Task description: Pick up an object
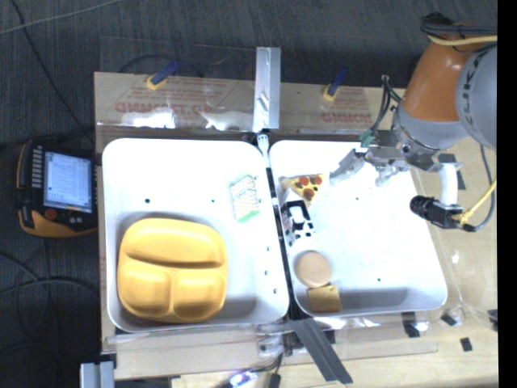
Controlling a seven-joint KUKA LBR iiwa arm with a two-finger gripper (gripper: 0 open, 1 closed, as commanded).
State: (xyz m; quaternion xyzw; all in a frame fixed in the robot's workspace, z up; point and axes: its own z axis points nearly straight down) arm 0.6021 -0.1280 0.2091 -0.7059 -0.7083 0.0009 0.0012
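Objects: two in left bin (113, 156), four in right bin (420, 257), fingers (365, 166) spread wide, holding nothing.

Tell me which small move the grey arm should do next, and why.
Probably shift the gripper toward the small yellow and red toy at the right white bin's upper left corner, then descend. The gripper hangs above bare bin floor, and that toy lies nearest.

Large moulded block (171, 267) in left bin (129, 156), small card (244, 197) behind it, handheld pendant (56, 186) left of bins
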